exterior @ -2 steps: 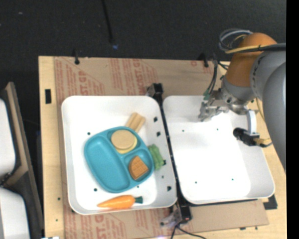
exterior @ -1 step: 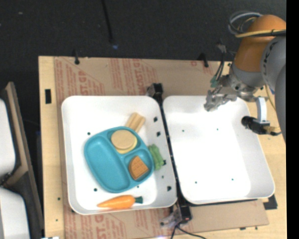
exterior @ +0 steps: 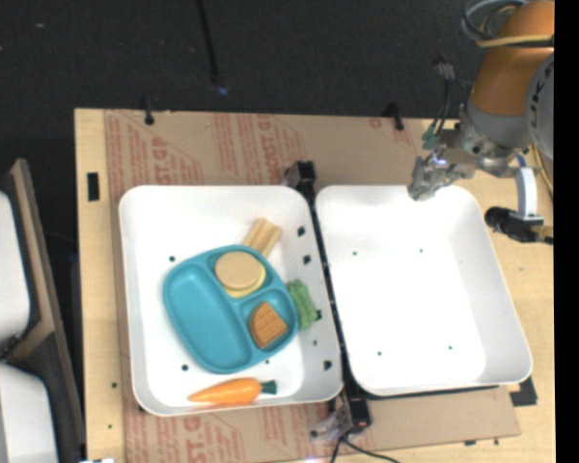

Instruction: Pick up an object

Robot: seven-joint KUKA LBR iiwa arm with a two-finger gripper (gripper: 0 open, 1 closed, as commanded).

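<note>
Left bin point(exterior: 140, 287): a blue tray point(exterior: 207, 321) carries a round biscuit point(exterior: 241, 271) and a brown waffle piece point(exterior: 268, 324); a wooden block point(exterior: 262, 234) lies at its upper edge, a green item point(exterior: 302, 303) to its right, a carrot point(exterior: 232, 391) below it. Nothing is lifted. Right bin point(exterior: 420, 297): the end effector point(exterior: 427, 183) hovers at the far rim, well apart from every object; whether it is open or closed cannot be told. Judgement: pick not begun; approach, grasp and lift remain.
</note>
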